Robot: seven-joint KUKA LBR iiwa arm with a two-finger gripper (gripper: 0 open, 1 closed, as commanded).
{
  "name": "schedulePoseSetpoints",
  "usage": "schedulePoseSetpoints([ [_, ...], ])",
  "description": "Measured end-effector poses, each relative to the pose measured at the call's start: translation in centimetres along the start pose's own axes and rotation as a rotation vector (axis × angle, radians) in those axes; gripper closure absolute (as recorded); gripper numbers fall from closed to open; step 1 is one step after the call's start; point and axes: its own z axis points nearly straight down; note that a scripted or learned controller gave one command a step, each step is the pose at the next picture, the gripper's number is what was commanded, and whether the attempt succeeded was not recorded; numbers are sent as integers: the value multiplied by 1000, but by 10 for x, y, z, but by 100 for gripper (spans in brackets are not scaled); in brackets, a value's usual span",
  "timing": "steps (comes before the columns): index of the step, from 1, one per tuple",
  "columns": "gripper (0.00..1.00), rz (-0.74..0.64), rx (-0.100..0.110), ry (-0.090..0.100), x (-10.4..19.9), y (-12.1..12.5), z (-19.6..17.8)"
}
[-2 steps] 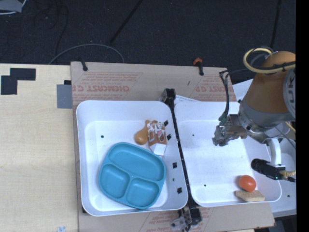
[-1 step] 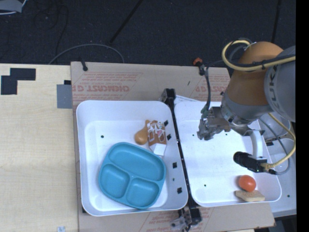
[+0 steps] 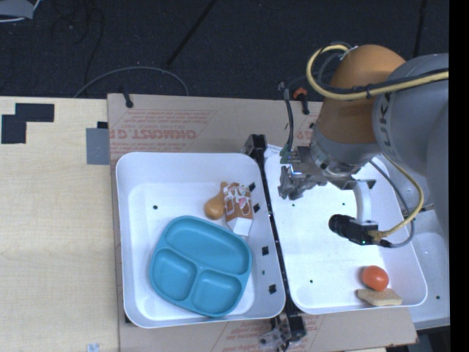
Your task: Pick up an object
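Observation:
My gripper (image 3: 292,185) hangs over the upper left part of the right bin (image 3: 322,299), close to the divider between the bins. I see nothing in it. A small red-orange ball (image 3: 375,277) lies in the right bin's near right corner, touching a flat tan piece (image 3: 379,297) just in front of it. Both sit well away from the gripper, toward the lower right. In the left bin (image 3: 135,196), a blue divided plate (image 3: 199,265) lies flat, with a brown and white toy (image 3: 229,202) beside its far edge.
The arm's grey body and orange band (image 3: 363,86) cover the right bin's far right part. A black cabled part (image 3: 350,228) hangs off the arm above the bin's middle. A black divider strip (image 3: 265,218) separates the bins. Cardboard (image 3: 176,127) lies under both.

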Motion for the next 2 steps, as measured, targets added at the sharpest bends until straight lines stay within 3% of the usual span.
schedulePoseSetpoints([
  [2,100,0,2,0,88,32,17],
])
